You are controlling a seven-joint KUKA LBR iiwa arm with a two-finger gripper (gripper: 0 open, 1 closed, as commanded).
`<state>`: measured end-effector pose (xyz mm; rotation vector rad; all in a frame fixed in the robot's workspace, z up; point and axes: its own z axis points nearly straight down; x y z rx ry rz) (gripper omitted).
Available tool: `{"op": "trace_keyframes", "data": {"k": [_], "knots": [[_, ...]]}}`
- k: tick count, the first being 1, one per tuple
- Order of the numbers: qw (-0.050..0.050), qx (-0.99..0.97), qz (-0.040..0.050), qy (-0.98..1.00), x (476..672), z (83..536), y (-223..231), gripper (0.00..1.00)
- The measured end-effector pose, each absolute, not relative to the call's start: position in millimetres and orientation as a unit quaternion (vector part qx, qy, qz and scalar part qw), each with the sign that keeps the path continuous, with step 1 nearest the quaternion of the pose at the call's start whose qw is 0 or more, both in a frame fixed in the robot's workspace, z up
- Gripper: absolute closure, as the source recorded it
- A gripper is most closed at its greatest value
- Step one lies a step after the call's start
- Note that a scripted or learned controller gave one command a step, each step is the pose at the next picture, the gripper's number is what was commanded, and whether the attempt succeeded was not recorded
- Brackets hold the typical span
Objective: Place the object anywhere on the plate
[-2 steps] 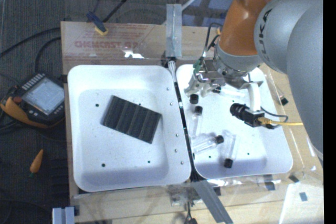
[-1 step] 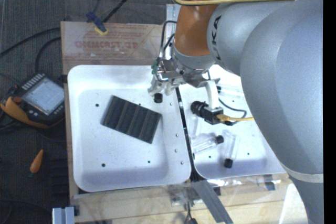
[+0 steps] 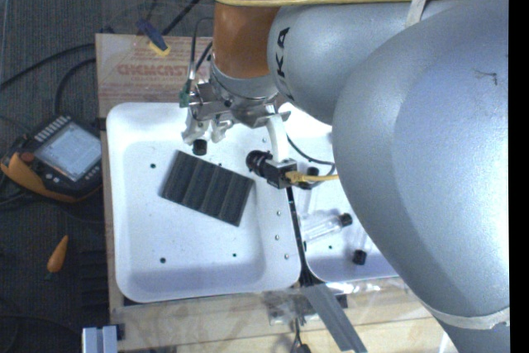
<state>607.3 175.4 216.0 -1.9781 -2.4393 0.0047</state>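
Observation:
A dark grey ribbed rectangular plate (image 3: 207,188) lies flat and slightly turned in the left white bin (image 3: 140,260). My gripper (image 3: 205,132) hangs over that bin's far edge, just above and behind the plate's upper left corner. A small black piece (image 3: 199,147) shows at the gripper's lower end; I cannot tell whether it is part of the gripper or something held. A clear tube-like object with a black cap (image 3: 324,224) lies in the right bin (image 3: 331,269), partly hidden under the arm.
The arm's grey body (image 3: 413,136) covers most of the right bin. A small black item (image 3: 359,257) lies there too. A black fitting with a yellow cable (image 3: 273,168) hangs over the divide between the bins. A cardboard sheet (image 3: 136,74) lies behind the left bin.

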Motion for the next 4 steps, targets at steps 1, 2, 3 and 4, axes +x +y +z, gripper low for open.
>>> {"op": "trace_keyframes", "data": {"k": [1, 2, 3, 4], "knots": [[-0.002, -0.505, 0.0009, -0.863, 668.8, 371, 199, 1.00], [0.000, -0.377, 0.0015, -0.926, 668.2, 291, 220, 1.00], [-0.001, -0.230, 0.0005, -0.973, 622.0, 324, 229, 1.00], [-0.001, -0.012, -0.0006, -1.000, 647.5, 282, 233, 1.00]]}}
